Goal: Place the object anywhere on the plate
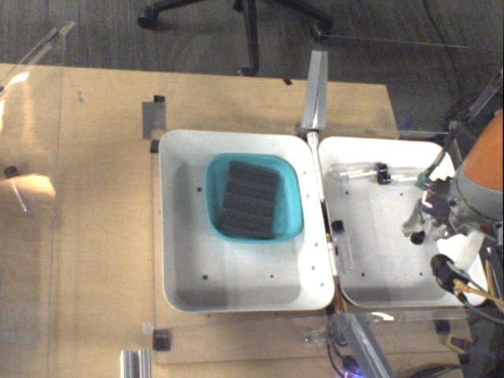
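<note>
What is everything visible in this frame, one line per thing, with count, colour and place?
Shallow white plastic bins: two, white, side by side on the bench; left bin, right bin.
Square teal plate with rounded corners: one, teal, upper middle of the left bin.
Dark grey ribbed rectangular block: one, dark grey, lying flat on the plate.
Clear tube with a black fitting: one, transparent and black, near the far edge of the right bin.
Light wooden bench top: one, tan, under both bins.
Black office-chair base: one, black, on the grey carpet beyond the bench.
Grey arm with an orange band: one, at the right bin's right side; gripper low over that bin.
</note>
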{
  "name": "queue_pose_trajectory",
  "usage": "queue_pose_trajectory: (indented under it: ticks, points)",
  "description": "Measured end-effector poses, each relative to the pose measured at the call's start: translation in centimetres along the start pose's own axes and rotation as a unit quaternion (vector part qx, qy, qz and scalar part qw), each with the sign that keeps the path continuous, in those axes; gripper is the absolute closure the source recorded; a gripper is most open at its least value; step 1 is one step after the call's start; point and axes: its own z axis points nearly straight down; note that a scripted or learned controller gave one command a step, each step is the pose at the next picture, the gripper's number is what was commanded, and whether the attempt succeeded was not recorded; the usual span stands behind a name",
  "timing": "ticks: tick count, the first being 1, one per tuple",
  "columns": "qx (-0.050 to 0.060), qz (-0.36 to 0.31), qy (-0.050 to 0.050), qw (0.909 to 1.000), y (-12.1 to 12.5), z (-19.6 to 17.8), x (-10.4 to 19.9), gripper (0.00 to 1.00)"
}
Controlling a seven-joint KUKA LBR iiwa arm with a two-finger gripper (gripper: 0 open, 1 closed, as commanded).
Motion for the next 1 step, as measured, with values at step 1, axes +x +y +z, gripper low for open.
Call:
queue_pose_trajectory:
  ticks: [1]
  points:
    - [0.000, 0.000, 0.000, 1.0000, 0.00, 0.00, 0.00, 0.00]
